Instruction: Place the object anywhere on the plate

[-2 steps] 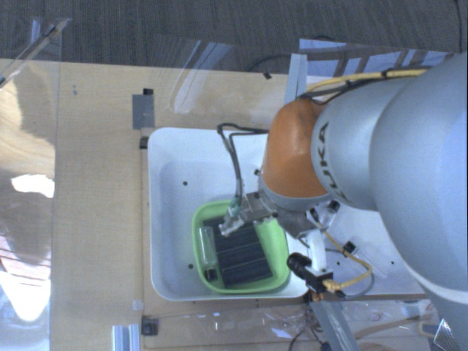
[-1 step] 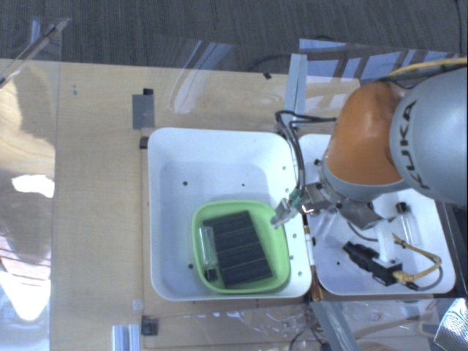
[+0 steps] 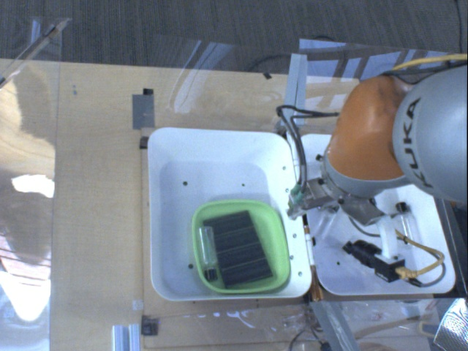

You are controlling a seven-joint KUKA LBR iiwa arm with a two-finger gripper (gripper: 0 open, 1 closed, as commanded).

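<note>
**Gripper (image 3: 306,200) hanging at the bin divide, object lying on the plate**

Gripper first: we are seeing it low under the orange-banded wrist. It is hovering over the left edge of the right bin (image 3: 344,278), just beside the wall shared with the left bin (image 3: 212,168). From this angle we cannot tell whether it is open or closed.

Now we are looking across into the left bin, and this is where the story is. The green plate (image 3: 281,232) is sitting toward the bin's bottom right corner, close to the bottom edge. The black ridged slab (image 3: 241,248) is lying flat on it, tilted a little against the plate's sides. As far as we can judge, it is resting wholly inside the rim. A small clear piece is running along the slab's left side, and we cannot say what that is.

So we are calling the placing done. The slab is on the plate and well apart from the gripper, with the bin wall between them. What we are reckoning is left is little: the arm only needs to lift clear of the bins without brushing that shared wall.
</note>
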